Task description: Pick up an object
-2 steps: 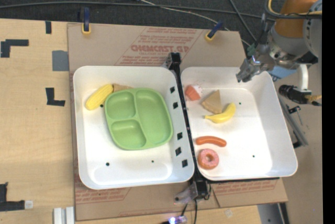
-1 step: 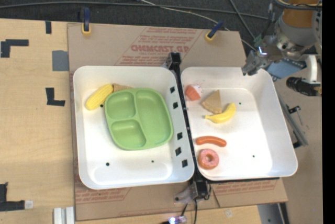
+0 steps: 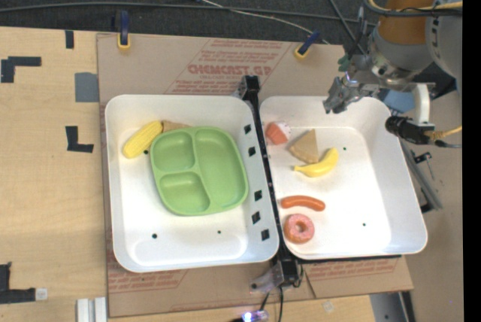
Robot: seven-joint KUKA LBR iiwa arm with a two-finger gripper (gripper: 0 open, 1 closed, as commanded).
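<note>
The bench (image 3: 45, 185) is carrying two shallow white bins side by side on a sheet of cardboard (image 3: 225, 65), the left bin (image 3: 120, 238) and the right bin (image 3: 391, 192) touching along a black divider. The grey arm (image 3: 421, 4) with its orange band is reaching in over the far right corner of the right bin, and the gripper (image 3: 340, 99) is hanging above that bin's far edge, apart from everything in it; whether its fingers are parted or closed cannot be told, and nothing is showing between them. A green sectioned tray (image 3: 199, 170) is lying in the middle of the left bin, with a yellow corn cob (image 3: 141, 138) just beside its far left corner. In the right bin, a tan wedge (image 3: 304, 146) is touching a banana (image 3: 319, 164) near the far left corner, a small pink-red piece (image 3: 276, 133) is sitting by the left wall, and a sausage (image 3: 302, 202) and a pink doughnut (image 3: 299, 228) are lying near the near left corner.
</note>
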